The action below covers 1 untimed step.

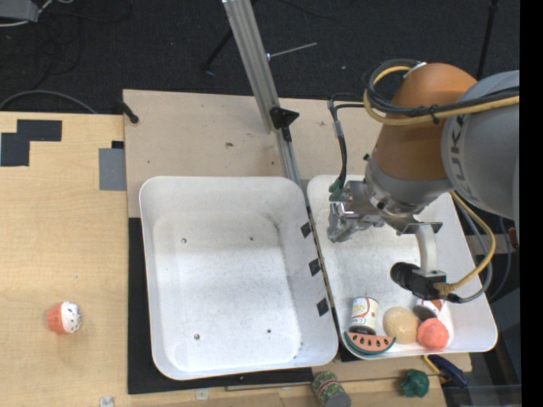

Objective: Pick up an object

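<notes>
Objects for picking lie clustered in the near corner of the right bin [475,329]: a small printed can [364,313] stands nearest the divider between the bins, a watermelon-slice toy [371,342] lies just in front of the can at the bin's near rim, a pale yellow ball [400,323] sits beside the can, and a pink ball [433,333] touches the yellow ball on its far side from the can. The gripper [342,224] hangs over the far half of the right bin, near the divider and well apart from the cluster; whether it is open or closed cannot be told, and nothing is seen in its grasp. The left bin [161,227] adjoins the right bin. On the bench, well left of the left bin, lies an orange-and-white ball [64,318]. Just outside the right bin's near rim lie a dark green toy [415,382] and a dark cylindrical item [327,387].
</notes>
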Available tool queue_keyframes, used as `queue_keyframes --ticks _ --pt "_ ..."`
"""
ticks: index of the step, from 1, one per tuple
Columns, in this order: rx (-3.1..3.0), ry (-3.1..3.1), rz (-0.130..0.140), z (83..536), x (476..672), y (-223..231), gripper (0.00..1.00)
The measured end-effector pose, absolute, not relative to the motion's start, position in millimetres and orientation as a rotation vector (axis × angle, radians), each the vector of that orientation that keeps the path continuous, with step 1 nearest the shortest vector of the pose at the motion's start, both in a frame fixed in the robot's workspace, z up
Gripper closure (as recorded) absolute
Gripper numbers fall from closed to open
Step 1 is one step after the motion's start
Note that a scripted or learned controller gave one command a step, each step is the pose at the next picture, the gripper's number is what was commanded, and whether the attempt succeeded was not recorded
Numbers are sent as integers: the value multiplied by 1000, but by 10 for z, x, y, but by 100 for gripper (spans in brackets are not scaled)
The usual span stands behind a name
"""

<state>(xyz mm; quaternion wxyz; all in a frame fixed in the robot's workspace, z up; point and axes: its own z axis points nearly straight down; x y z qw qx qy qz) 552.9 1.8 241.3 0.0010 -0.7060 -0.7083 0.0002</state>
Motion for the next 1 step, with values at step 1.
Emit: queue_keyframes --ticks 1 --pt "-2215 -2225 1 2348 5726 583 100"
